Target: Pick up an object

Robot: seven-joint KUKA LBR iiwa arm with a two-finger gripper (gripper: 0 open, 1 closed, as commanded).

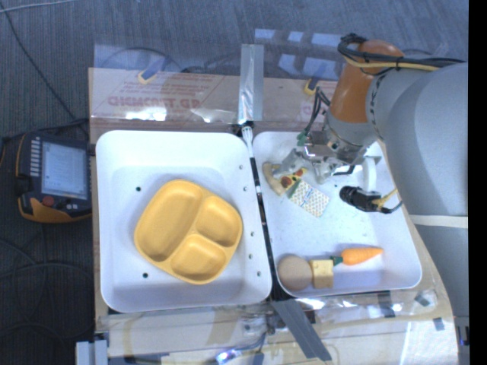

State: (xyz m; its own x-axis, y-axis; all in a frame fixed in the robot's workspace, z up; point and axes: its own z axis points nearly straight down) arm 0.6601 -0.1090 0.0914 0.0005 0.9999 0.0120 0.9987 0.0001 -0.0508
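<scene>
Pizza slice (281,181), a small flat toy, lies in the right bin (369,226), in its upper left part, close to the wall that this bin shares with the left bin (114,204). It is a yellow wedge with red and green spots on top. Its long axis runs about left to right in the view, a little slanted, with the broad pale edge on the side of the shared wall. Its right end is partly hidden, so the tip is not clear.

The gripper (307,163) is just above and to the right of the slice, at its right end. Whether the gripper is open or closed cannot be told, and whether it touches the slice cannot be told either. The grey arm (426,143) with its orange band (351,97) reaches in from the right.

Just beside the slice, lower right, lies a flat packet (310,198) with a fine checked pattern, rectangular and turned slantwise. Well apart, near the front wall of the same bin, lie an orange carrot (359,256) with a green end pointing left, a tan block (323,274) and a round brown ball (292,272); the block and the ball touch.

The left bin holds a yellow plate (190,230), smooth, with three compartments.
</scene>
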